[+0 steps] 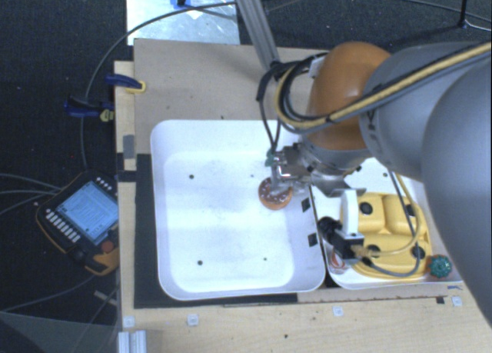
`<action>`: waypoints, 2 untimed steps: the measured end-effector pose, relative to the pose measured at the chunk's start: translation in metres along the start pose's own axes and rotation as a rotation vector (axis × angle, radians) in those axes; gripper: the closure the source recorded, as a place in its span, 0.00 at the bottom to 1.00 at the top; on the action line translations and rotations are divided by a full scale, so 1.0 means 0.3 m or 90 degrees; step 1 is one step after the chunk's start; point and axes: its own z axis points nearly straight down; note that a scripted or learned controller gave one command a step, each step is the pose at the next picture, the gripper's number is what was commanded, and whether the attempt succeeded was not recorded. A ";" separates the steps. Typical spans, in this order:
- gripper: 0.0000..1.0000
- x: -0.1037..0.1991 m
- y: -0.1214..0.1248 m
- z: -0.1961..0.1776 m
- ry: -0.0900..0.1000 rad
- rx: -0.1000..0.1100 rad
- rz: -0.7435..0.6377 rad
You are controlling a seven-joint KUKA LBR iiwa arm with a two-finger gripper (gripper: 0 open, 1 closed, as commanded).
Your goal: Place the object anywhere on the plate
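A small round brown object [274, 194] lies in the left white bin [200, 267], close to the bin's right wall. My gripper [280, 172] hangs right over it, its tip at the object's upper edge; whether it holds the object cannot be made out. In the right bin [361, 282] sits a yellow plate [388, 224]. It is partly covered by my arm and crossed by a yellow cable.
A green ball [440, 267] rests at the front right corner of the right bin. My grey and orange arm [400, 90] covers most of that bin. A handheld screen [81, 217] lies on the floor left of the bench, and clamps [123, 82] grip the bench's left edge.
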 end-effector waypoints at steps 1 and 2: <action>1.00 0.164 -0.014 0.017 0.000 0.000 0.000; 1.00 0.339 -0.023 0.015 0.001 -0.001 0.000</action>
